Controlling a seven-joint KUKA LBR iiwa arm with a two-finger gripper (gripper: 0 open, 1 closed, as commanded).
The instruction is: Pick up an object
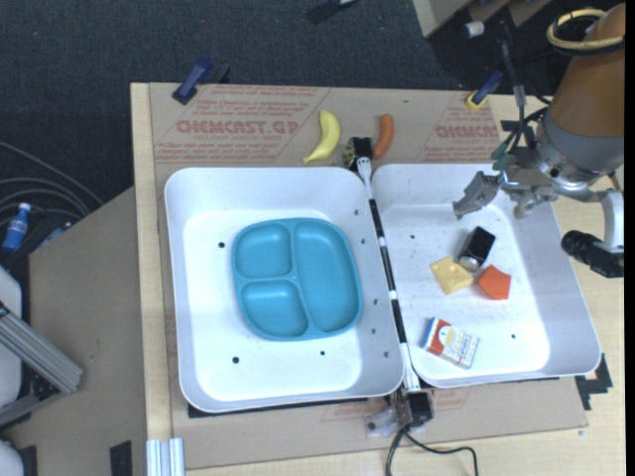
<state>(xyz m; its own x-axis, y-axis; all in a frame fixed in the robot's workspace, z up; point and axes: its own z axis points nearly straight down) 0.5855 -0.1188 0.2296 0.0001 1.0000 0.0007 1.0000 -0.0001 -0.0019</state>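
Observation:
The right bin [556, 350] holds a small black object [479, 246], a yellow wedge [451, 275], an orange-red block [494, 283] and a small red, white and yellow box [451, 342]. My gripper [496, 201] hangs over the far part of this bin, above and behind the black object. Its two fingers are spread open and hold nothing. The grey wrist and orange band rise to the upper right.
The left bin [198, 345] holds a blue divided plate [298, 278]. Behind the bins, on the cardboard, lie a toy banana [323, 137] and an orange sausage-shaped toy [383, 135]. A black divider [382, 256] runs between the bins.

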